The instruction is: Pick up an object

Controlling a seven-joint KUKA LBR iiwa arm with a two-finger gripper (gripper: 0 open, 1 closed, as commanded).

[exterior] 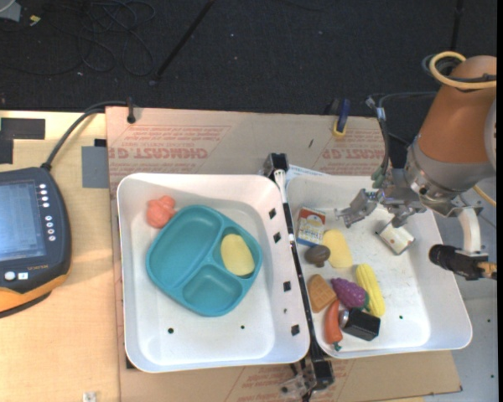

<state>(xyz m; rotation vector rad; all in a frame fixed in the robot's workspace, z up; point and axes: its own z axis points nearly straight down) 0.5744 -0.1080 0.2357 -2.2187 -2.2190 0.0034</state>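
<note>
Gripper (377,212) hangs over the upper part of the right bin (440,325), fingers spread wide, nothing between them. Just right of it lies a small white block (396,239) on bare bin floor, standing clear of everything else: likely the easiest pick. Judged light and stiff, squarish, so flat sides to pinch across; may skid on the smooth plastic if nudged. Left of the gripper, a yellow lemon (338,249) touches a dark brown lump (318,255), with a red and white carton (309,225) just above them. Further down, a tight cluster: corn cob (370,289), purple grapes (349,291), cracker (321,292), carrot (333,322), black box (361,325). All crowded, poor finger room. Open floor runs along the bin's right side and upper corner; the divider wall sits close to the carton. Left bin (142,308) holds a teal tray (184,266) with a yellow piece (238,255) in it, and a pink toy (159,211) beside the tray.
</note>
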